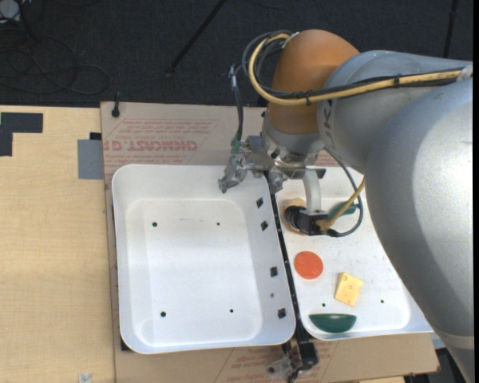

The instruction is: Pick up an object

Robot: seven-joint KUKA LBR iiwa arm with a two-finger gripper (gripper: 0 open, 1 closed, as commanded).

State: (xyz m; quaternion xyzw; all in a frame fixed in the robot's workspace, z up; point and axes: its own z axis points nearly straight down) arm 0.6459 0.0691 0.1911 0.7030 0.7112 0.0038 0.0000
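Three things lie in the right bin (381,250): a flat orange-red disc (309,265) near its middle, a yellow block (349,289) to the disc's right, and a dark green curved piece (333,322) at the front rim. My gripper (251,180) hangs over the back end of the divider between the two bins, well behind the disc. It is open, and nothing sits between its fingers. The big grey arm covers the right bin's far right side.
The left bin (118,238) stands beside the right one, and their rims meet along a divider with black clips (273,271). Both rest on a cardboard sheet (168,134). A wooden bench top (40,254) stretches out to the left.
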